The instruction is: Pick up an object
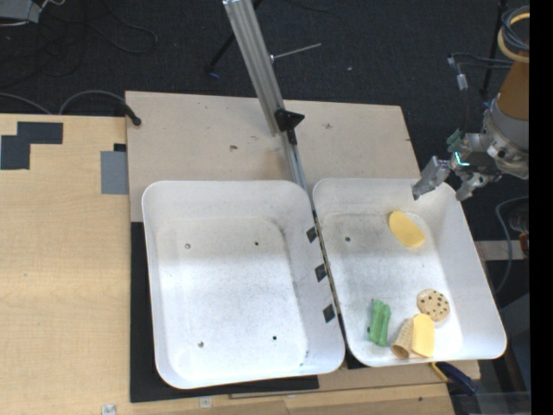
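Across the desk [52,258], from the left edge to my arm on the right:

Left bin [173,223]: a bare white floor; nothing for me to take from it.

Rail [259,67]: a slanted metal post that rises from the seam between the two bins, far from my reach path.

Right bin [484,318]: holds every candidate for the task.

Green piece [378,322]: lies near the front, just left of the cone.

Cone [404,338] and yellow block [423,335]: touching each other at the front rim.

Cookie [433,304]: flat, just behind the block.

Yellow oval [407,229]: alone in the back half, the nearest thing to me.

Claw [442,178]: hangs above the bin's back right corner, fingers spread apart, holding nothing.

Risk, oval: rounded and smooth, I judge it may squirt out if I close off-centre.

Risk, wall: coming down from here, a finger could strike the bin's rim.

Risk, front group: crowded, so I might catch two pieces or nudge them away.

Obstruction: nothing lies between me and the oval.
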You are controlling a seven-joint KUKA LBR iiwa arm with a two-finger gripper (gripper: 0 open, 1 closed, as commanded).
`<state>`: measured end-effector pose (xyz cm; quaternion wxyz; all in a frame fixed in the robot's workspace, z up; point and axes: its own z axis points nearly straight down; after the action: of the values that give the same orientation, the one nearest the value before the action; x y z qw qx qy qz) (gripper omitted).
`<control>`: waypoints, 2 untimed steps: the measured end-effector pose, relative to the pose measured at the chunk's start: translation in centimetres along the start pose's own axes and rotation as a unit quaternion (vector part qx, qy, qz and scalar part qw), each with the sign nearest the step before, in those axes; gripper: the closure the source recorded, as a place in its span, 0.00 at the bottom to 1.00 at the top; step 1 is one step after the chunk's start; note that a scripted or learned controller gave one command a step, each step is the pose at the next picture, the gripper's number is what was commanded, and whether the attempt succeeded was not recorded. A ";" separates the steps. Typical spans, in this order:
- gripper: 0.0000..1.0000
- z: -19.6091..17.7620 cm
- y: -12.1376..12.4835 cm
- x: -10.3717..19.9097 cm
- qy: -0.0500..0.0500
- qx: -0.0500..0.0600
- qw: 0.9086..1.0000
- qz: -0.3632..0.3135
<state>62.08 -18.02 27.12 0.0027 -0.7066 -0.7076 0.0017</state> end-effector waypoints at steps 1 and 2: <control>0.00 -0.2 0.1 0.0 -0.001 -0.002 1.000 -0.001; 0.00 4.3 0.5 -0.3 0.000 0.000 1.000 0.000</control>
<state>62.53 -18.33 22.86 0.0023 -0.7068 -0.7074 0.0017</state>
